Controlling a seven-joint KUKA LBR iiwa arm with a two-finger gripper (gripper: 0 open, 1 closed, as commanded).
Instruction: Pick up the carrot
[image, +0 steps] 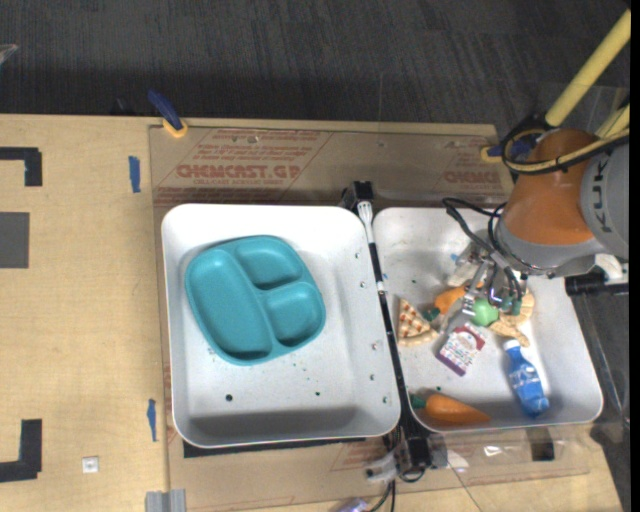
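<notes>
1. We see the gripper (478, 290) low in the right bin (585, 395), amid a cluster of small items; its fingers are too tangled with wires and clutter for us to tell whether they are spread or closed, or whether anything sits between them.
2. Just beside the fingers lie a small orange piece (449, 298) on their left and a green item (485, 313) just below them.
3. A little below and left of the fingers lie a waffle-patterned piece (411, 320) and a small packet with a purple edge (459, 350).
4. Below and right of the fingers lies a blue bottle (524, 377).
5. The carrot (452, 406) lies well below the fingers, along the bin's near wall, apart from the gripper.
6. Far to the fingers' left, the left bin (200, 405) holds a teal divided plate (255, 297).
</notes>
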